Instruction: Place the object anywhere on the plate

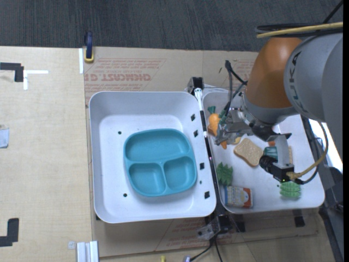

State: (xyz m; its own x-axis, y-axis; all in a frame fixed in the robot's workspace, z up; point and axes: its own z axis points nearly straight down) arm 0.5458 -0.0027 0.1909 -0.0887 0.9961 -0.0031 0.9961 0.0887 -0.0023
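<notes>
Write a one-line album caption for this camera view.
Grey arm reaches over the right bin of toy food, while a blue plate waits in the left bin.

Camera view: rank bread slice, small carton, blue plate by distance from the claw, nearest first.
From the claw in the right bin:
1. Bread slice, just to its right and a little toward the view's bottom, same bin.
2. Small carton, at the bottom edge of the right bin.
3. Blue plate, across the divide in the left bin, its near rim about as far as the carton, its centre clearly farthest.

I am looking at a pale wooden bench top (43, 162) running under a dark grey carpeted floor (163, 12) at the far side.
</notes>
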